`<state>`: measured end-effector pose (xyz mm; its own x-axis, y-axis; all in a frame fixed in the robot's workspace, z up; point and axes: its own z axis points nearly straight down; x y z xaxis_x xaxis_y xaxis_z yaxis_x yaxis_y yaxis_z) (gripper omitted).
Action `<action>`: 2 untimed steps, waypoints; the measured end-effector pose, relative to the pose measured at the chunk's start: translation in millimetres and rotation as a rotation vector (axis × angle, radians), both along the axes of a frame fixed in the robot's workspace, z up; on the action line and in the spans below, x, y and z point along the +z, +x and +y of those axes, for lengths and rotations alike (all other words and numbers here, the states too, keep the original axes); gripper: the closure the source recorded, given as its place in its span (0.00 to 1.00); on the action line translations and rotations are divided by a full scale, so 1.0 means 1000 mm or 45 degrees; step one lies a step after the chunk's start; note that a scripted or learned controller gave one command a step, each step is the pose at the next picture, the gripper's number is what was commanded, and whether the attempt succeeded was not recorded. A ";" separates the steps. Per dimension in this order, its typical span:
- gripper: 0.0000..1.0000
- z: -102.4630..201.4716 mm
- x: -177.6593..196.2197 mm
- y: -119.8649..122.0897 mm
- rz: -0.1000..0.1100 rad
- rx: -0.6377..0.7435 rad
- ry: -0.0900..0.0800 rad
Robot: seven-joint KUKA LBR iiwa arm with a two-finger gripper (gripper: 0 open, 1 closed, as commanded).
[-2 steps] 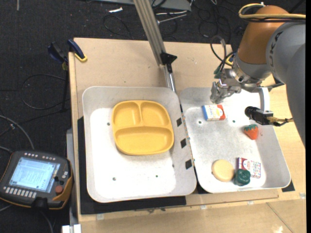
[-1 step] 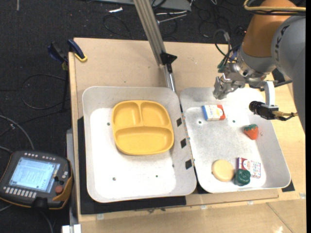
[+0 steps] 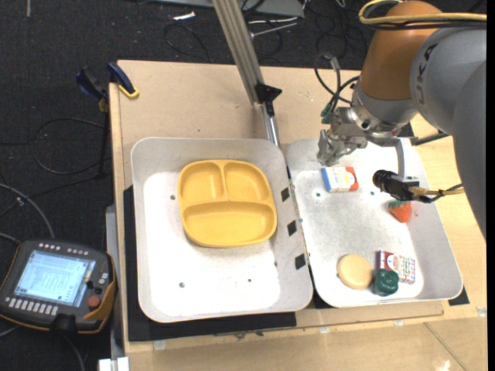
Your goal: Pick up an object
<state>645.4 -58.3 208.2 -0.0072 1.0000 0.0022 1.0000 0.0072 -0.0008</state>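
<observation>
Gripper (image 3: 334, 156): pointed down over the far edge of the right shallow white bin (image 3: 352, 226); whether it is apart or closed cannot be told from this angle, and nothing is seen held in it.

Small white cardboard carton with blue and orange print (image 3: 340, 178): just below the gripper tip, lying flat at the far left of the right bin. Long axis runs roughly left to right across the view, blue end apparently to the left, orange end to the right.

Small orange-red piece (image 3: 401, 211): right side of the same bin.

Round tan disc (image 3: 355, 270), dark green rounded object (image 3: 384, 283), small red-and-white printed box (image 3: 401, 267): clustered at the near right corner.

Yellow divided plastic plate (image 3: 227, 202): left shallow white bin (image 3: 224, 280), far half.

Tan wooden counter (image 3: 186, 99): carries both bins.
</observation>
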 end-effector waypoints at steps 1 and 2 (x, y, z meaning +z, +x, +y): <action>1.00 0.041 -0.003 -0.030 0.003 -0.002 -0.001; 1.00 0.078 0.000 -0.057 0.002 -0.001 -0.001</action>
<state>588.3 19.4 207.9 -0.0062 1.0000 0.0018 1.0000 0.0062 -0.0026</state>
